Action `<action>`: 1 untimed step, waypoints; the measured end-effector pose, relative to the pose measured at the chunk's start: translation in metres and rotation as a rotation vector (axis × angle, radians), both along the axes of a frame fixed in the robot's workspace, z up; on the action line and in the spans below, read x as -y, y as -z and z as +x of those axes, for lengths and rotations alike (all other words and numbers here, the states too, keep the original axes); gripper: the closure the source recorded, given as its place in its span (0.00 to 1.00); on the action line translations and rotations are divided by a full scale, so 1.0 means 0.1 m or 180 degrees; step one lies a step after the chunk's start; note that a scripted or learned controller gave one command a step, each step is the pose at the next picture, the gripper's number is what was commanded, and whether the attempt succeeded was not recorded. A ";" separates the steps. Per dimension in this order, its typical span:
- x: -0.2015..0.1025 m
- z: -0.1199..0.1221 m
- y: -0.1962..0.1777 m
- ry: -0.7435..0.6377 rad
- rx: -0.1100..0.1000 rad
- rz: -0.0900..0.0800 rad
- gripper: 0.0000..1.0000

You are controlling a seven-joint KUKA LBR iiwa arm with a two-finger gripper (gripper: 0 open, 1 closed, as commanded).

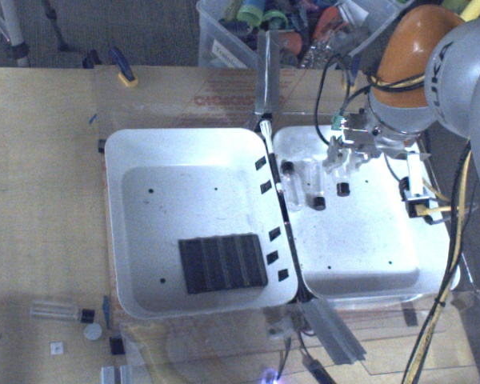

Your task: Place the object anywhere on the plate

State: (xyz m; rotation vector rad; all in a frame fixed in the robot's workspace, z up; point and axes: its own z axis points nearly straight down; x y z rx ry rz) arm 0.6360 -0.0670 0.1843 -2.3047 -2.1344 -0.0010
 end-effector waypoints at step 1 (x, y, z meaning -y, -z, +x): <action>-0.30 0.30 -1.82 -0.1265 0.0012 -0.0008 1.00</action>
